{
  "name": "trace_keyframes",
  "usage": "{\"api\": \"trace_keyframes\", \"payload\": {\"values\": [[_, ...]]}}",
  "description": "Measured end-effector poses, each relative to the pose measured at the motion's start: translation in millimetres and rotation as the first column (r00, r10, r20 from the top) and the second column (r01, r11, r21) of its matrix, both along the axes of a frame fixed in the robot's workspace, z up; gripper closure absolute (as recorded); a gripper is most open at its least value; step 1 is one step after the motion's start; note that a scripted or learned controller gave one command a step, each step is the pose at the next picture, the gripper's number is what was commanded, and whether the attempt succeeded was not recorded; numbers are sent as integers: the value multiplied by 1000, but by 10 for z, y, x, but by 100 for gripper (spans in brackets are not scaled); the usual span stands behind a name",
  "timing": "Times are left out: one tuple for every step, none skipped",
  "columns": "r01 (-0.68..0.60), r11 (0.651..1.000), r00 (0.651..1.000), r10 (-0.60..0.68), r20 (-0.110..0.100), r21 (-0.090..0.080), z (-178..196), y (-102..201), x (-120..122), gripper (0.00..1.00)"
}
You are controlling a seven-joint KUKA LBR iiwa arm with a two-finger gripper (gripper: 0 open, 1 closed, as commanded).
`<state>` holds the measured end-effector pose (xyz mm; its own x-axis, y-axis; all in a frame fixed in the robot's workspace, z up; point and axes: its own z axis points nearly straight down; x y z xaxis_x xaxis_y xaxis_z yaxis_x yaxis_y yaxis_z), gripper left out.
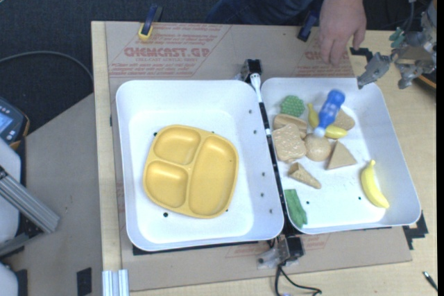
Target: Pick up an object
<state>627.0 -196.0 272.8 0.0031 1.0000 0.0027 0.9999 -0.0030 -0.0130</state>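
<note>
The counter (208, 45) is carrying two white bins side by side. The left bin (139, 107) is holding a yellow divided plate (191, 170) lying flat near its middle. The right bin (392, 149) is holding a cluster of toy foods toward its left half. A person's hand (341, 24) is hanging over the counter's far edge, just behind the right bin. The gripper (388, 66) is hovering at the right bin's far right corner, above the rim, gripping nothing; whether it is spread or closed I cannot tell. A blue bottle (330, 107) is lying tilted among tan bread pieces (289, 143). A banana (374, 185) is lying apart, near the right wall. A green strip (295, 206) is sitting at the near left corner.
</note>
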Motion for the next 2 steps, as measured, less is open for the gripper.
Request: {"api": "trace_keyframes", "payload": {"values": [[-3,1000,1000,3,14,-3,84,7,21,0],[-3,1000,1000,3,6,-1,-549,20,-17,0]]}}
